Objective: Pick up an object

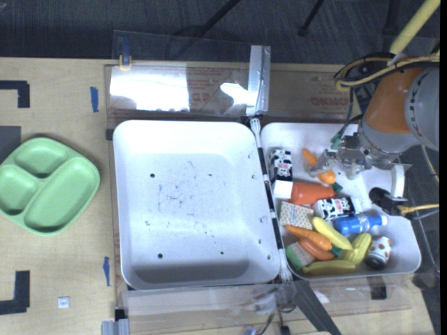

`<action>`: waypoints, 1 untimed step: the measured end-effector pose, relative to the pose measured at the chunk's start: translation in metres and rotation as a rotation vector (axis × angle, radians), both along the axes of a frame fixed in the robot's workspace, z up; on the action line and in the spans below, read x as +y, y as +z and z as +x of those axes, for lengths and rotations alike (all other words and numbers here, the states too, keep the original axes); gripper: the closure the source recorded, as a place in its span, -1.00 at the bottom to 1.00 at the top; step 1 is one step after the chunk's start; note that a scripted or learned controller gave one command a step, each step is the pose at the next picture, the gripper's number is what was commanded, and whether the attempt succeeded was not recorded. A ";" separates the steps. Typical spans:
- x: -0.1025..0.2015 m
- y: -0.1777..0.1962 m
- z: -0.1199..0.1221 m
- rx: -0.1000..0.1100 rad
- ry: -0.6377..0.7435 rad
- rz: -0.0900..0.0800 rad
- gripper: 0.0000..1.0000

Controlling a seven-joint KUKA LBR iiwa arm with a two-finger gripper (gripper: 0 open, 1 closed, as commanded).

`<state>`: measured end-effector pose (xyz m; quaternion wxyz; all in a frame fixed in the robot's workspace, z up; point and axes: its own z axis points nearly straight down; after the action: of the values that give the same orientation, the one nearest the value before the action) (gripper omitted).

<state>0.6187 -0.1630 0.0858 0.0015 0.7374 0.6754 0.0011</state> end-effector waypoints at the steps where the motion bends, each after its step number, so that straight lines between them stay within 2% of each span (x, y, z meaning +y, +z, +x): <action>1: -0.001 0.012 0.001 -0.006 -0.003 -0.002 1.00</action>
<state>0.6200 -0.1645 0.0976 0.0042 0.7384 0.6743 0.0028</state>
